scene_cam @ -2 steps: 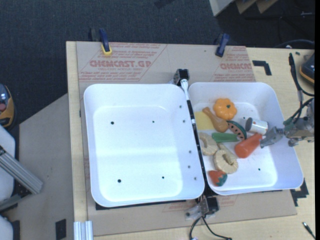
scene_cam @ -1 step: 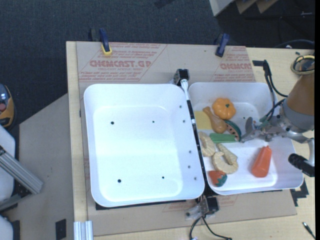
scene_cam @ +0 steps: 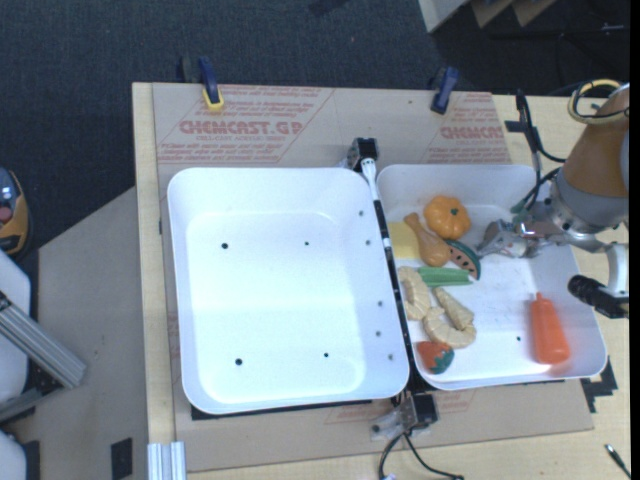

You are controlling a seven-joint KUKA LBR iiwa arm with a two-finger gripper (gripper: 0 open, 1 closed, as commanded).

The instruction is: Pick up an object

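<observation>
Two bins (scene_cam: 200, 198); gripper (scene_cam: 497, 238) fingers indistinct above right bin's toys (scene_cam: 440, 298).

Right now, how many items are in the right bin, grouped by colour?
Orange: 2, the toy pumpkin and the orange bottle-shaped toy
Tan or brown: 3, the drumstick and two pale bread-like pieces
Red-and-green: 2, the watermelon slice and a small piece
Total: 7

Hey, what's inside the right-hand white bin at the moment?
The right bin holds toy food: an orange pumpkin, a drumstick, a watermelon slice, pale pieces and an orange bottle-shaped item. The gripper hangs above it. Whatever lies beneath the heaped pieces is covered.
</observation>
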